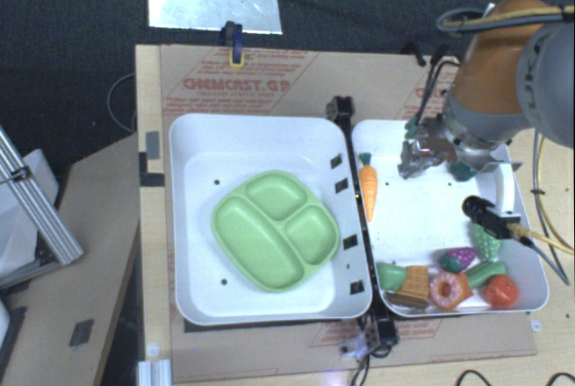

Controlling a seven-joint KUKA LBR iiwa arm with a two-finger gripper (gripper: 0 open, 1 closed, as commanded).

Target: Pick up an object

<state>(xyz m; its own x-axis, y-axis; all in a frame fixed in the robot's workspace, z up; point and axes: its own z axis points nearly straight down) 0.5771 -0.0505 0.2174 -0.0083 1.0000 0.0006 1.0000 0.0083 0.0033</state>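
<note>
Brown board [243, 74] under bins, red print, illegible mirrored.

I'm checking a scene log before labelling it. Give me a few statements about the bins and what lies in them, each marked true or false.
1. The green divided plate lies in the left bin. True.
2. The carrot lies on the plate. False: it lies in the right bin, by the divider.
3. The tool is over the right bin. True.
4. The doughnut is at the right bin's far edge. False: it is at the near edge, among the other toy foods.
</note>
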